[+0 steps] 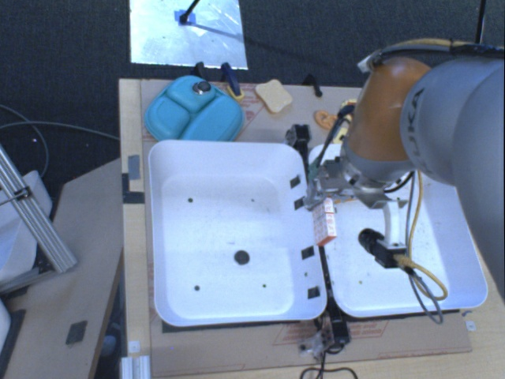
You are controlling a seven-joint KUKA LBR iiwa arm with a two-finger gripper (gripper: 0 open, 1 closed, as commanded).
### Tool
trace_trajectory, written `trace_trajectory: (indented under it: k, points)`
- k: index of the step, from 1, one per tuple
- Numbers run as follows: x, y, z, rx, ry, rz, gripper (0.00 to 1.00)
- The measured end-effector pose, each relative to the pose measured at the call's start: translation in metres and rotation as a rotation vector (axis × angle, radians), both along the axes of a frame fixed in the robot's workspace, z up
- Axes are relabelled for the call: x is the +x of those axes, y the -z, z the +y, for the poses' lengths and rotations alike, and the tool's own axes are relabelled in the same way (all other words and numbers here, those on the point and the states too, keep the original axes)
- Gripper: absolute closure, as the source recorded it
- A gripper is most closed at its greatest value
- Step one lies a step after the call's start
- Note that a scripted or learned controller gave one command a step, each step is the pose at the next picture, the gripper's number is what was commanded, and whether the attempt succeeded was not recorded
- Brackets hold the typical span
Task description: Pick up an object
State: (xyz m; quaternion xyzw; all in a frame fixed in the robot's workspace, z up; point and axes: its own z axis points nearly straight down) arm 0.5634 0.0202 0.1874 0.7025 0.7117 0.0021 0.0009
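1. Arm (426,117), grey with orange band, reaching in from right above right bin (454,283).
2. Left bin (181,290), white and shallow, holding small dark disc (241,257) near middle.
3. Teal divided tray (194,110) behind left bin; tan bread-shaped piece (274,95) beside it.
4. Gripper (322,200) over inner edge of right bin, pinching small red-and-white box (323,223), hanging upright just beside divider between bins.

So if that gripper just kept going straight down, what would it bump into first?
Probably the small orange-and-white box right under the gripper, lying by the right bin's left wall. Depth is hard to judge here.
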Motion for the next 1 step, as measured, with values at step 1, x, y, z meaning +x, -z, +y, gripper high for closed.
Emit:
trace_trajectory:
  k: [1]
  points:
    - [-0.0466,-0.0855,-0.0240,-0.001,0.014,-0.004,1.00]
